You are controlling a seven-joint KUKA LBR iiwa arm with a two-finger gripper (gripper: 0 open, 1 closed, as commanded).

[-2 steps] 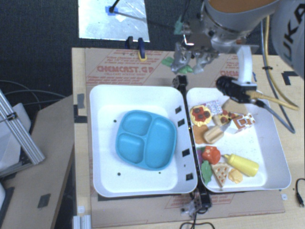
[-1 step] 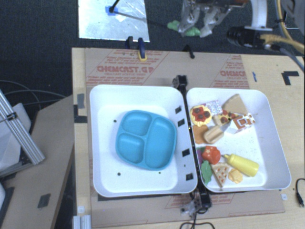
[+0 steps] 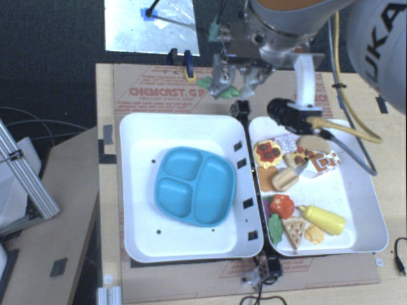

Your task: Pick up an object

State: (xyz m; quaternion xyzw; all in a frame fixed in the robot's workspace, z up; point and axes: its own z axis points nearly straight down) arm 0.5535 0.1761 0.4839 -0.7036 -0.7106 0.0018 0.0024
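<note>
Blue moulded tray (image 3: pixel 194 186), seemingly plastic, three-sectioned

Bright even overhead light; white bins (image 3: pixel 184 246) slightly overexposed; glare on foil sheet (image 3: pixel 151 16); arm close, blurred.

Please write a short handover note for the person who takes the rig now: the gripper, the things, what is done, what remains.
Gripper: raised above the far edge of the bins, nothing between its fingers.
Left bin: blue tray.
Right bin: toy food, among it a pizza, hot dog, tomato and yellow bottle.
Done: no object picked.
Left: choose an object, descend, grasp, lift.
</note>
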